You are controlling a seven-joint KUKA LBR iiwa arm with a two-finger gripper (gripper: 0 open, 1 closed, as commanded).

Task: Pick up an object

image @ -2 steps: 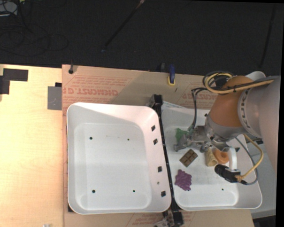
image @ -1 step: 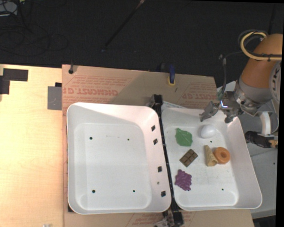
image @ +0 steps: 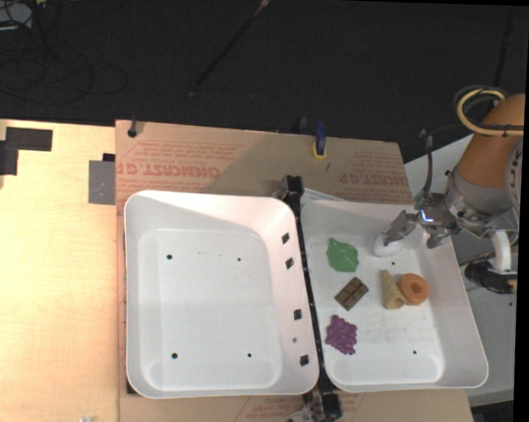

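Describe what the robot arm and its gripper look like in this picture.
The arm is a rounded grey body with an orange band above the wrist. A pale yellowish cable loops beside the top of it. The gripper is grey metal with slim fingers and a small blue light on its body.

A: What carries everything?
B: A light wooden bench (image: 43, 266). A brown cardboard sheet (image: 214, 164) lies flat on it.

A: And on the cardboard?
B: Two shallow white bins side by side, touching: left bin (image: 140, 244), right bin (image: 455, 345), black clips (image: 297, 314) between them.
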